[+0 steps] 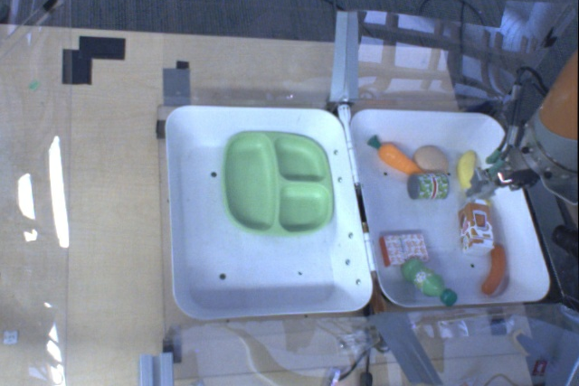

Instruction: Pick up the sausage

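Sausage: I'm seeing it lying in the right bin, near the bottom right corner, just beside the rim.
Room: a carton is sitting just above it; a green bottle is lying to its left.
Shape: smooth, curved, orange-red.
Gripper: it's hovering over the right bin's upper right, beside a banana; I cannot tell how the fingers are set.
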